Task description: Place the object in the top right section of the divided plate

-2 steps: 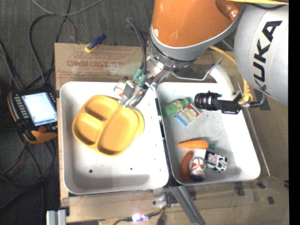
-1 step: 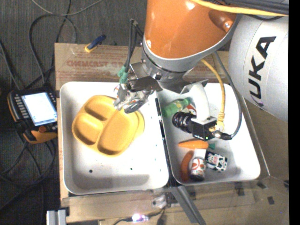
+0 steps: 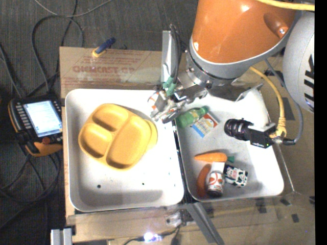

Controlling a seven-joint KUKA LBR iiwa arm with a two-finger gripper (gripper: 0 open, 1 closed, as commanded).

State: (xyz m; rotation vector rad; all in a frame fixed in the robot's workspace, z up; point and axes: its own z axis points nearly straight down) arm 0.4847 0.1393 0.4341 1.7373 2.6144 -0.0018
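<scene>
1. End effector: over the shared rim of the left bin and right bin, toward their far side.
2. Open or closed: cannot tell; too cluttered at the tip to make out any grip.
3. Plate: yellow, three compartments, flat in the left bin, near the end effector and to its lower left in the view; nearest edge just beside the tip.
4. Bottle: green, on its side in the right bin, just right of the end effector; touching it or apart, cannot tell.
5. Carrot: further to the lower right, lying crosswise in the right bin.
6. Can: red and white, just past the carrot, with a black-and-white pack just beside it.
7. Tablet: well to the left of the end effector, outside the left bin.
</scene>
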